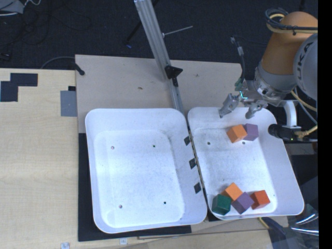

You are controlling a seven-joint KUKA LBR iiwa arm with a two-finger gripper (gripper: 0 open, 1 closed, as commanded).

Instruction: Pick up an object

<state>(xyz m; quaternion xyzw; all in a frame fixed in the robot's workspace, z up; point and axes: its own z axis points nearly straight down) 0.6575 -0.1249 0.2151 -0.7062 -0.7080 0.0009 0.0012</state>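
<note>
orange block (236, 133) touches purple block (251, 132), below open claw (239, 107).

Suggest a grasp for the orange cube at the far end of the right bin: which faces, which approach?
Come straight down on the orange cube from above. The purple cube sits against its right side, so probably close the gripper on the near and far faces, which look free. The bin wall is beyond it, so keep the far finger clear.

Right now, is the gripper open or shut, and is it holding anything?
Open and holding nothing: the gripper has its fingers spread apart above the right bin's far end, short of the orange block.
</note>
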